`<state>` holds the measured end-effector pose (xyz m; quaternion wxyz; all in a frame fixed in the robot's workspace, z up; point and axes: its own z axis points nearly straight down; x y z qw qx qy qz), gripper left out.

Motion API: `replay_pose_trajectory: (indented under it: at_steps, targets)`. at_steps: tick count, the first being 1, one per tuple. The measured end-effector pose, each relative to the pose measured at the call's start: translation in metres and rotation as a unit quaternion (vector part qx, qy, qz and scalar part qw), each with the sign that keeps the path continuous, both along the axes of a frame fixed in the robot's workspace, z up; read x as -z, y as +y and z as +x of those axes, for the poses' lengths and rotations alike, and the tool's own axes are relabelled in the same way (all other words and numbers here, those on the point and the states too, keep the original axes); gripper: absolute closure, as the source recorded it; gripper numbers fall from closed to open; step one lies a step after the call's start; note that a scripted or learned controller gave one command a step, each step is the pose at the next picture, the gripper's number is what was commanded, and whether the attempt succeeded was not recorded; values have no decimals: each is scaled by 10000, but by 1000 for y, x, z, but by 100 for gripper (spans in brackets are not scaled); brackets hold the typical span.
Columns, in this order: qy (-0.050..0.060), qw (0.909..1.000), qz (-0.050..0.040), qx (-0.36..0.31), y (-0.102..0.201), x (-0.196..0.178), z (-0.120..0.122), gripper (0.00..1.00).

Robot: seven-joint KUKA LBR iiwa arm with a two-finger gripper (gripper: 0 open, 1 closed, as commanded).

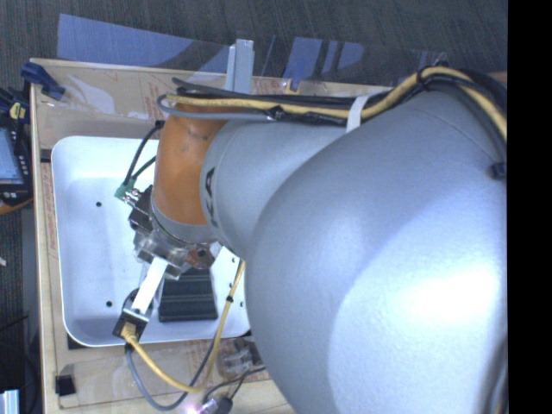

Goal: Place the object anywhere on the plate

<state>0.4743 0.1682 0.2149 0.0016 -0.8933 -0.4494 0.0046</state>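
Arm over the left bin, tool low near its front edge.

The grey arm hides much of the counter. Its tool hangs over the white bin; I cannot tell its opening, what it holds, or where the object lies.

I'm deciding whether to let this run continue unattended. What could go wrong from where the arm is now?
1. The arm hides most of the bench from the camera, so a miss may go unseen.
2. The gripper sits low near the white bin's front wall and might strike it.
3. The yellow cable loops below and could snag.
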Motion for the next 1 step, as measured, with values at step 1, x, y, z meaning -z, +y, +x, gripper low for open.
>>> replay_pose_trajectory:
  at_steps: [1]
  targets:
    - [-18, 9996, 8, -295, 13, 3, 41, 100]
